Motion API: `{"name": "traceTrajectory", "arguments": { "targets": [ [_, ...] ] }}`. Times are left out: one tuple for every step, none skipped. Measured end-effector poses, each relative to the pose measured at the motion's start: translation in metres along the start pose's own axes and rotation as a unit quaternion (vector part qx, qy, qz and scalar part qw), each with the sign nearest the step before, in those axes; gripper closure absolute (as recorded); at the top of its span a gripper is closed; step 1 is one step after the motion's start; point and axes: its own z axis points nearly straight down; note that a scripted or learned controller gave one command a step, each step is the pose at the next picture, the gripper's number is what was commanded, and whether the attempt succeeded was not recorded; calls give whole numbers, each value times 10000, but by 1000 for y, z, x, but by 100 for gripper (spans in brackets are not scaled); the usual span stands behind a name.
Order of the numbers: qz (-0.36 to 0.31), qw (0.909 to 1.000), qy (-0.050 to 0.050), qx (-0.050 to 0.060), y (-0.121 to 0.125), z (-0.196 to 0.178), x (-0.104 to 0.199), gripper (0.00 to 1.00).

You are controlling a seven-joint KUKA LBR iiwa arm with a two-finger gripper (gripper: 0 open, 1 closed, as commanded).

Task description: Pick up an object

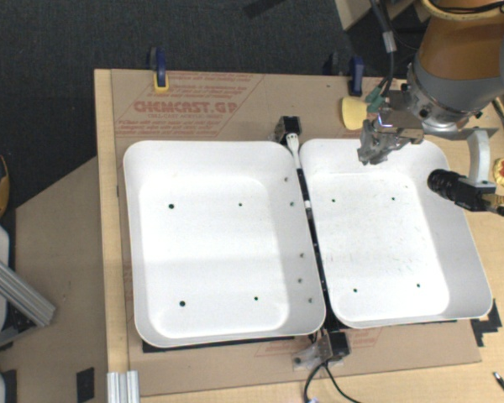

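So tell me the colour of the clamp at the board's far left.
Blue clamp with a yellow tip, camera view.

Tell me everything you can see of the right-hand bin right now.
The right bin is a shallow white tray, plastic by its look, with rounded corners and a raised rim. Four small dark dots mark its floor, and faint speckling shows across the middle. It lies flat on the brown board, its left rim alongside the left bin at a dark strip with small fasteners. The gripper hangs over its upper rim; a black fixture overlaps its right edge.

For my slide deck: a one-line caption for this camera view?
The claw hangs over the right bin's far edge, beside the left bin.
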Motion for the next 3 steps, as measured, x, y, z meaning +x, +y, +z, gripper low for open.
{"name": "traceTrajectory", "arguments": {
  "targets": [
    [-45, 10000, 15, 21, 20, 69, 96, 100],
    [33, 10000, -22, -64, 75, 15, 15, 100],
    [7, 10000, -4, -40, 58, -11, 11, 100]
  ]
}}
